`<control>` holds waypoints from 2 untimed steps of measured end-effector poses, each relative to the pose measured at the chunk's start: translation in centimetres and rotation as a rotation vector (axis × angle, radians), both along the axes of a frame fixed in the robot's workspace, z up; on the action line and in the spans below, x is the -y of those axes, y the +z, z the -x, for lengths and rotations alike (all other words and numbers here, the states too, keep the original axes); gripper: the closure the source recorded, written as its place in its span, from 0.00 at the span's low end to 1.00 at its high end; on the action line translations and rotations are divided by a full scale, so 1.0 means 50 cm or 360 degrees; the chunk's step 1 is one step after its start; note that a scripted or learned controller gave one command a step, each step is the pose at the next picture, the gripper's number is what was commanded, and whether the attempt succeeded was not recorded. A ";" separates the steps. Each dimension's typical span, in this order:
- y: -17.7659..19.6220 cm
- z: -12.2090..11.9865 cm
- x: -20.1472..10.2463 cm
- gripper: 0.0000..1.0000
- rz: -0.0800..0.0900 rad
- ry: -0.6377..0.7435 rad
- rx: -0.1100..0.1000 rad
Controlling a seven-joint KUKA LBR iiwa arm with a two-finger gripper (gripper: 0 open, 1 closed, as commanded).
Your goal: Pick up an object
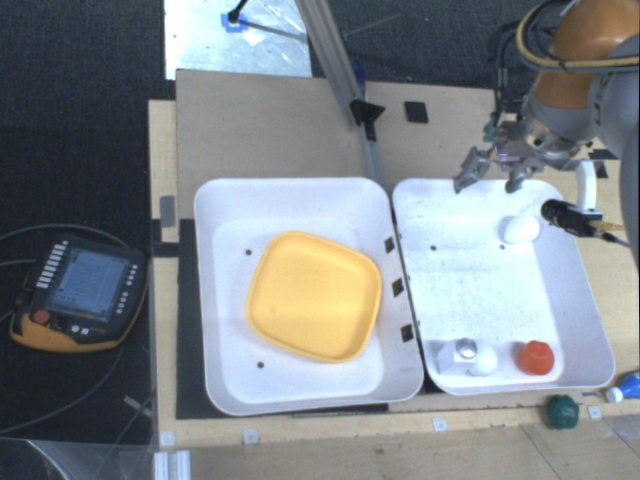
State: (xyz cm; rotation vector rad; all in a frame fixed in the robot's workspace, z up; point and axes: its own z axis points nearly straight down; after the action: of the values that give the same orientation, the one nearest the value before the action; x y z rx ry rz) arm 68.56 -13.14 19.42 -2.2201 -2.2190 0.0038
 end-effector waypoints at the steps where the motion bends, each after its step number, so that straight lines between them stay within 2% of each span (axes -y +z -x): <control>1: -0.114 0.006 -0.017 0.00 -0.0001 0.0002 0.0000; 2: -0.212 0.008 -0.018 0.00 0.0000 0.0002 0.0001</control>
State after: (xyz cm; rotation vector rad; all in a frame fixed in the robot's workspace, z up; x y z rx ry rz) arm 68.18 -12.24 8.81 -2.2188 -2.2207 0.0030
